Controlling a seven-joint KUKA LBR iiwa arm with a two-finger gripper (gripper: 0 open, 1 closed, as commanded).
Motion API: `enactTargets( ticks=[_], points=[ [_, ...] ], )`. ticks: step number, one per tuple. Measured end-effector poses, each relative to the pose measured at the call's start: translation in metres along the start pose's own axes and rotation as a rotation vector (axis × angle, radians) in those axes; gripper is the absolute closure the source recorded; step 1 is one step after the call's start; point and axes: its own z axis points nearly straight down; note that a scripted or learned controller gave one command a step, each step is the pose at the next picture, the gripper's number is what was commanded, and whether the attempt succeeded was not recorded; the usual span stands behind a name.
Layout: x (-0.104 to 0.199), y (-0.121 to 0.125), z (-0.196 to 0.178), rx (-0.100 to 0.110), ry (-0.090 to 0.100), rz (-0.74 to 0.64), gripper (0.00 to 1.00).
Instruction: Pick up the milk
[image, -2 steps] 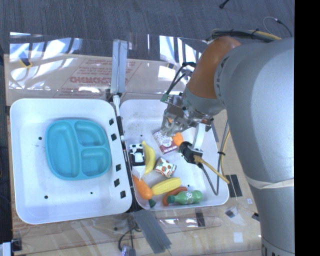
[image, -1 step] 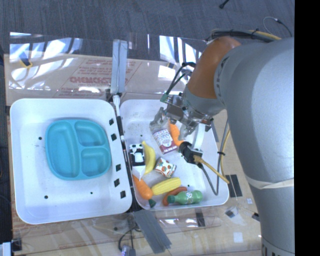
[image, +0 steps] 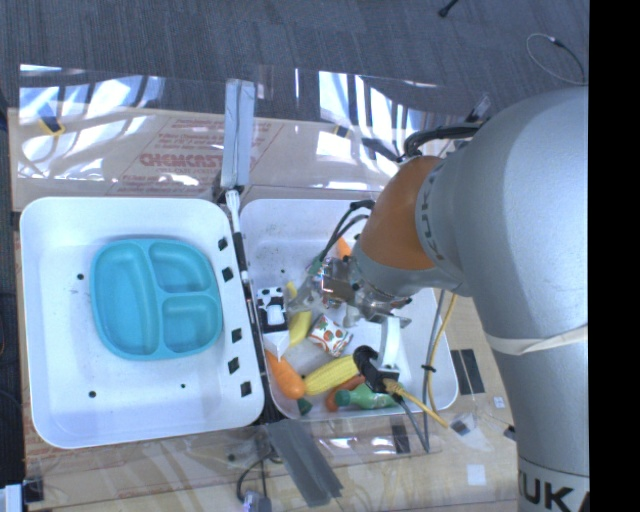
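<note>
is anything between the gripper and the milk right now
The milk carton stands at the left edge of the right bin, with a banana right beside it toward the gripper. From above, nothing visible covers the carton.

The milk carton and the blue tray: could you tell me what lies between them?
In the camera view, the bins' adjoining walls separate the milk carton from the blue tray.

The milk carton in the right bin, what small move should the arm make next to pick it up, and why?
Probably shift toward the bin's left wall and lower. The milk sits there beside a banana, while the gripper hovers to its right over the pile.
</note>
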Motion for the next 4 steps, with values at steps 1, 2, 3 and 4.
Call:
enactTargets(
  ticks=[1, 2, 3, 4],
  points=[
    [-0.09, -0.004, 0.009, -0.001, 0.002, 0.166, 0.0],
    [0.003, 0.019, -0.025, -0.002, 0.002, 0.251, 0.0],
    [0.009, -0.01, 0.014, 0.003, 0.002, 0.527, 0.0],
    [-0.067, 0.058, -0.1, -0.001, 0.003, 1.088, 0.0]
  ],
)
